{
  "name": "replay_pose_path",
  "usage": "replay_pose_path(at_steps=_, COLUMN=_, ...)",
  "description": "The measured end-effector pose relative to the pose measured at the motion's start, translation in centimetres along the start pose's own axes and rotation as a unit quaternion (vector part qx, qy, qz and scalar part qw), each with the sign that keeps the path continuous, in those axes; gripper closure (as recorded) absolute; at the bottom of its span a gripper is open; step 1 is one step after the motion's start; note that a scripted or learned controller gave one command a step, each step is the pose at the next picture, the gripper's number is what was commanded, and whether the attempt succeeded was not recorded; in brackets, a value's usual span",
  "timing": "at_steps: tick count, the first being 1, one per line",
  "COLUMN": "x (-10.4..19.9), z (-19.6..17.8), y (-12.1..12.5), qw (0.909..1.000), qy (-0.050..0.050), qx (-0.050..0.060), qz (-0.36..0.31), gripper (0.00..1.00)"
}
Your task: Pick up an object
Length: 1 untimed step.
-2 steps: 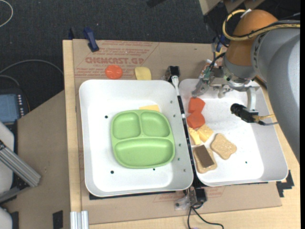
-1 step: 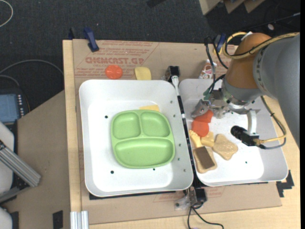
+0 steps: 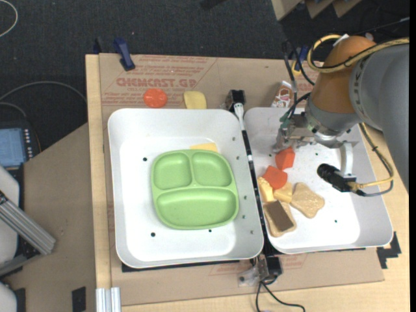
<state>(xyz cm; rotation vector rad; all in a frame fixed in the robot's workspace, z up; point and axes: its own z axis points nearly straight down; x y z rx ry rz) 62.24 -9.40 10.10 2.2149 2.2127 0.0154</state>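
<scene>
**Gripper low over the right bin, orange block just beside it**

Downward, slanted look at a bench with two shallow white bins side by side. In the left bin (image 3: 130, 229), a green divided plate (image 3: 194, 188), well apart from the action. In the right bin (image 3: 364, 229), a loose cluster of toy food along the side nearest the left bin.

Reaching in from the right: a grey arm (image 3: 387, 83) with an orange band (image 3: 335, 86), bent down steeply so that the gripper (image 3: 286, 137) points into the far left part of the right bin. Impossible to tell from this angle whether the gripper is wide or narrow, or whether anything is caught in it.

Key relation: an orange block (image 3: 285, 158) just on the near side of the gripper, toward the bottom of the view, close enough to look touching or almost so. Small and chunky, with no clear long axis at this size. Probably the likeliest target, needing only a slight shift toward the viewer before a grasp.

Further toward the viewer, in a rough line:
- a second orange block (image 3: 275, 176), just beside the first
- two pale yellow pieces (image 3: 283, 195), touching each other
- a slice of toast (image 3: 307, 200), to their right
- a brown slab (image 3: 279, 218), nearest the front rim

All crowded together, so some risk of nudging a neighbour during a descent onto the cluster.
</scene>
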Motion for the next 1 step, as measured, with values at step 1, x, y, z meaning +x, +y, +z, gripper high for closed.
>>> replay_pose_path(at_steps=1, x=6.51, z=-8.93, y=-3.35, qw=1.0000, qy=0.001, qx=0.005, qz=-0.004, gripper=1.00)
